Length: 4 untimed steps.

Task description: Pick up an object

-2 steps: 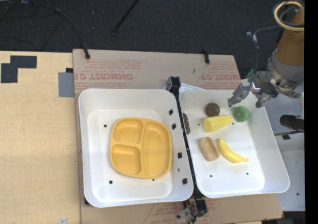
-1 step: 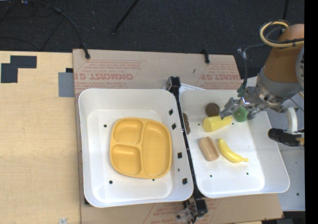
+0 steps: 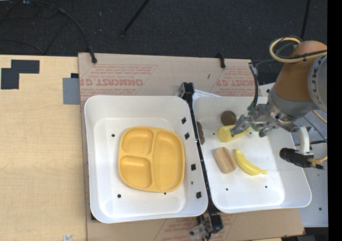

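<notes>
- Claw [image 3: 247, 123] low in right bin [image 3: 288, 194], at the yellow piece [image 3: 230, 133]; grip state cannot be told, hold unconfirmed.
- Risk: the piece looks rounded and may squirt sideways.
- Nearby: brown ball [image 3: 228, 117], tan block [image 3: 224, 160], banana [image 3: 248, 163]; the ball is crowding.
- Left bin [image 3: 101, 122]: yellow divided plate [image 3: 152, 158].

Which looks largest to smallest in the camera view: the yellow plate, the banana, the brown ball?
1. Yellow plate, by far the largest.
2. Banana.
3. Brown ball, the smallest.
</notes>
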### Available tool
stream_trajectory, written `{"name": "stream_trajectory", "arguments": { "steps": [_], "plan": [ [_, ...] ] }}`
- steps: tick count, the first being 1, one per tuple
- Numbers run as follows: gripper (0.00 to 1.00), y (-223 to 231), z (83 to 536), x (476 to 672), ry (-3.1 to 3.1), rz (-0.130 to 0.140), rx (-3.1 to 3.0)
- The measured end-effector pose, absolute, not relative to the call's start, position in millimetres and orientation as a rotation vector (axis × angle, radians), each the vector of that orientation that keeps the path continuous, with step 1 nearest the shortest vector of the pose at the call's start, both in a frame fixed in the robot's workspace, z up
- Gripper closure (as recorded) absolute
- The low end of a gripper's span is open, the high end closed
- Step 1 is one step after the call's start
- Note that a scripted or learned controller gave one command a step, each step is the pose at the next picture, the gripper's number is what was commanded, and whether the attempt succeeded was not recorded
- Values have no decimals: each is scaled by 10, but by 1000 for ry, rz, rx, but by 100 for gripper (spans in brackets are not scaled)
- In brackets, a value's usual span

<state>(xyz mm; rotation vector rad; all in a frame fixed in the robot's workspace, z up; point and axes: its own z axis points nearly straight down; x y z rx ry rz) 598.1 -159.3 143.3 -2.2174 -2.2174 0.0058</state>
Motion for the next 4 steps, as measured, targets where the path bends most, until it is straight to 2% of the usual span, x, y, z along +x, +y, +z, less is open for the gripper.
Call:
{"name": "stream_trajectory", "arguments": {
  "steps": [1,2,4],
  "plan": [
    [0,-1583,902,5974,-2217,5,-2218],
    [100,-1589,1025,5975,-2215,5,-2220],
    [100,-1669,2215,6007,-2224,0,-2221]
  ]
}}
